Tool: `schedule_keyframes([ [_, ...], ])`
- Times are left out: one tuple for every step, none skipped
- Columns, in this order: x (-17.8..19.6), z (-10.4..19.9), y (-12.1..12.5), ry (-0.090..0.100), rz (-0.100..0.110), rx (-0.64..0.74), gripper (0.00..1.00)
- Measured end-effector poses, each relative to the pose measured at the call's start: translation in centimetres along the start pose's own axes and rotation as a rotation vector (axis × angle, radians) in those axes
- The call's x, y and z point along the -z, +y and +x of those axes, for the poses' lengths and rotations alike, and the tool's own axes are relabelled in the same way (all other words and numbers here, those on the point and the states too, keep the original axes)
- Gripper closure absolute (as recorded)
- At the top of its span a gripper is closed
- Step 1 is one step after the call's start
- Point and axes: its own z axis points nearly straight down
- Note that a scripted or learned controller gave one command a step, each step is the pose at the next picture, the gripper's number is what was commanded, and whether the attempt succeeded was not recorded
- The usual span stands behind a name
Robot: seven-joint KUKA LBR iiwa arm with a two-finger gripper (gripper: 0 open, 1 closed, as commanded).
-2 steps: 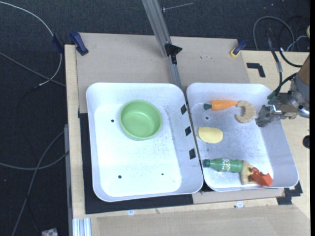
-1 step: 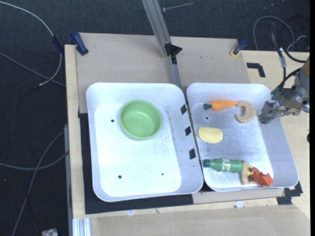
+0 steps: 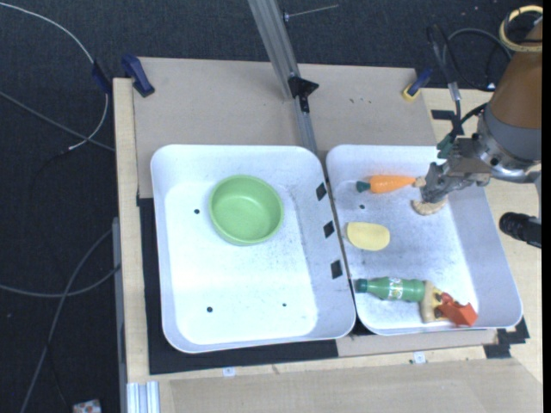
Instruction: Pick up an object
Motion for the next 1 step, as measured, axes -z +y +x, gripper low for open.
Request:
schedule_keyframes([
  [0.78,5.07,2.45,0.002,0.0,0.001,1.0],
])
